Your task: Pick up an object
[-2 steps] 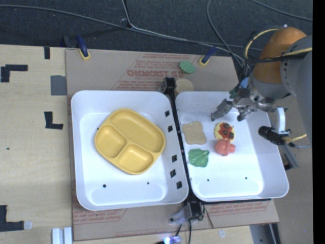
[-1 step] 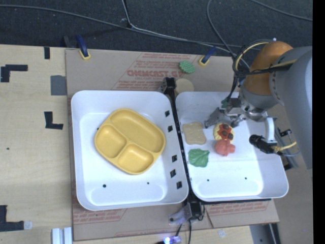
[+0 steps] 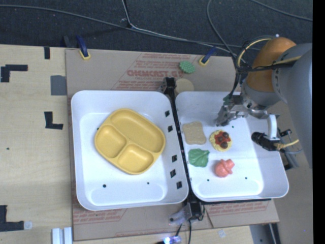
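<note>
While my pincer [image 3: 223, 117] hangs low over the upper part of the right bin [image 3: 274, 187], I judge the step in hand to be the approach: nothing is picked up yet, and every candidate lies loose on the bin floor. Whether the pincer is wide or narrow I cannot tell, since the wrist hides it from above.

Four small things sit in that bin. The tan bread slice [image 3: 193, 132] lies nearest, just down and left of my pincer. The little pizza [image 3: 220, 140], with red and dark toppings, is just beside the bread on its right, almost directly below my wrist. The green leaf [image 3: 198, 157] lies near the dividing wall, and the pink-red piece [image 3: 223, 167] is near it on the right, closer to the front. All four are apart from each other. The yellow divided tray [image 3: 130, 140] lies alone in the left bin [image 3: 84, 187].

My next move, I reckon, calls for choosing one target, likely the bread or the pizza, centring over it, then dropping straight down. Both are flat, so a grip could slide off.

Red print on the cardboard sheet [image 3: 142, 70] under the bins is upside down and too blurred for me to read.
</note>
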